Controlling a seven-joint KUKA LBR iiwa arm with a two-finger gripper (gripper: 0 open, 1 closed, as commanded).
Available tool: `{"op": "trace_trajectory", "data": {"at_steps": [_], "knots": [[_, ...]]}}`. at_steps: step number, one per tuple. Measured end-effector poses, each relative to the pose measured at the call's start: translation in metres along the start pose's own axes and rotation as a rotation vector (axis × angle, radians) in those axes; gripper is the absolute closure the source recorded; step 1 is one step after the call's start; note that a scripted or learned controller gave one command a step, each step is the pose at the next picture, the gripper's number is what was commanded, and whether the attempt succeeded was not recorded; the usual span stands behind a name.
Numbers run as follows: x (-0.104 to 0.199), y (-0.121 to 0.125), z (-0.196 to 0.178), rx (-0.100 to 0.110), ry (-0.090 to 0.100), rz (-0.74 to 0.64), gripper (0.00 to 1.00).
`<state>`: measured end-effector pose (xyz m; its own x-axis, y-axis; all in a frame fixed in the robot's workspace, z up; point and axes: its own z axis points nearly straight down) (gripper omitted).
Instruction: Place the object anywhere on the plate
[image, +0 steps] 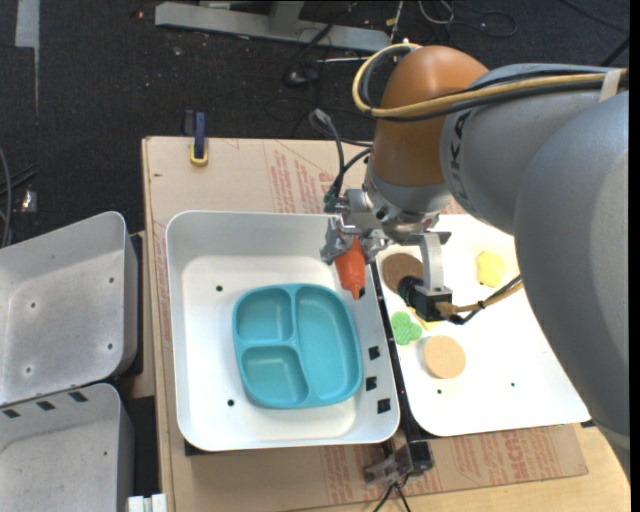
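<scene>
The counter (470, 455) runs along the near edge, a brown board under two shallow white bins. The left bin (200, 400) holds a teal plate (296, 345) with three compartments, lying flat near the bin's middle. Everything else is placed from that plate.

Just right of the plate, past the divide between the bins, the right bin (520, 390) carries a round tan disc (444, 356) at about the level of the plate's near half. A small green piece (405, 327) lies a little farther back, between the disc and the plate. A yellow piece (490, 268) sits farther right and back. A brown round piece (398, 268) shows partly behind the arm's hardware.

At the plate's far right corner, just above its rim, an orange carrot-like object (351, 270) hangs tilted, point downward. The gripper (347, 243) has its fingers closed on the object's upper end. Behind it rises the grey arm (540, 130) with its orange band (425, 95).
</scene>
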<state>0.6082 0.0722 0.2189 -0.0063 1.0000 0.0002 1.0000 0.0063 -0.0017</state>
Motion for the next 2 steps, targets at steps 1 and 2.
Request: {"op": "trace_trajectory", "data": {"at_steps": [1, 2], "knots": [[0.0475, 0.0002, 0.0028, -0.002, 0.001, -0.001, 1.0], [0.0445, 0.0002, 0.0029, -0.001, -0.001, 0.004, 0.0]]}}
